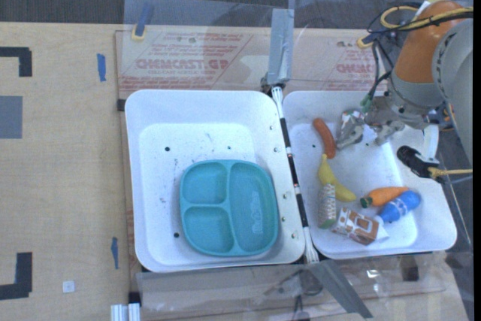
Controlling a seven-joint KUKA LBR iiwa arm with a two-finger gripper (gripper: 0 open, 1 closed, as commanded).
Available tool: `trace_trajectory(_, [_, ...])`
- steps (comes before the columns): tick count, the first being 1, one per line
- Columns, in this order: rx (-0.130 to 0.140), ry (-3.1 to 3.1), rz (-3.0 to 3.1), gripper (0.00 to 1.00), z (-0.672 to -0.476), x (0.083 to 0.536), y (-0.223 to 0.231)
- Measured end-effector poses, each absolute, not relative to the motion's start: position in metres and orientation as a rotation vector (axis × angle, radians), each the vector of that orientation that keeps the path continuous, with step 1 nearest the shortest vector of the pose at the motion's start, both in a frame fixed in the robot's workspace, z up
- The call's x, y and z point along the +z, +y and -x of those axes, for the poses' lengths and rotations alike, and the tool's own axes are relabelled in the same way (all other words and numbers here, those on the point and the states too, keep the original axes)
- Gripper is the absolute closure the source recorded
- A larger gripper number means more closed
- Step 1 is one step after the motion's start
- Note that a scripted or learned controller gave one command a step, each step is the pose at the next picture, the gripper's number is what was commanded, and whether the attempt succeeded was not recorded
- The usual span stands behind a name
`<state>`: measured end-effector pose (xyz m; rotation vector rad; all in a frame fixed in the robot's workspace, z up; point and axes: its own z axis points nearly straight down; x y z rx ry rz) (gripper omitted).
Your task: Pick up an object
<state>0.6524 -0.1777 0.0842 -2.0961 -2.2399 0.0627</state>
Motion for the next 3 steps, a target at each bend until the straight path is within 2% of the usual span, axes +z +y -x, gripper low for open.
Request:
trace_trajectory(1, [0.042, -2.265, 2.048, 0.0, -0.655, 0.084, -0.212])
trace_trajectory(2, [0.066, -2.261, 2.039, 1.0, -0.651, 0.091, -0.213])
trace_trajectory(3, [0.0, -2.544, 1.846, 1.0, -0.657, 0.217, -0.168])
